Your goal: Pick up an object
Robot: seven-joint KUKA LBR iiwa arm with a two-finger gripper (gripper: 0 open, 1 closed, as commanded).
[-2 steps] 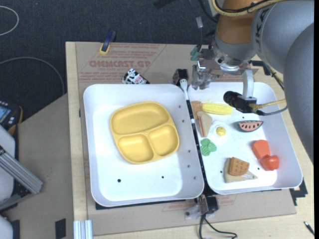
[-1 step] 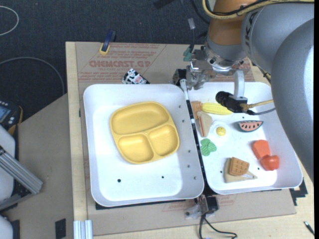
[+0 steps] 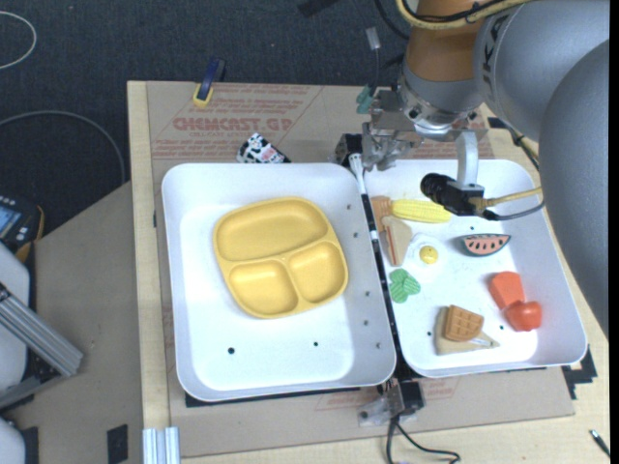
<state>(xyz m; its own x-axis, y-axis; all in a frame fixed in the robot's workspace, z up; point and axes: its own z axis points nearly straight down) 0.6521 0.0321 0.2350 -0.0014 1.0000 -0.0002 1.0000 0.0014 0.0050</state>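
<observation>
currently the corn cob (image 3: 422,211) lies lengthwise left-right in the right bin (image 3: 556,298).

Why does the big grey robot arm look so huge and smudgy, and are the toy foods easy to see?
In the camera view the grey arm with the orange band sits close to the lens, so it looks big and soft; the small toy foods such as the red watermelon slice and yellow corn cob look sharper; the light is even, with only faint shadows inside the yellow divided plate and the right white bin.
</observation>
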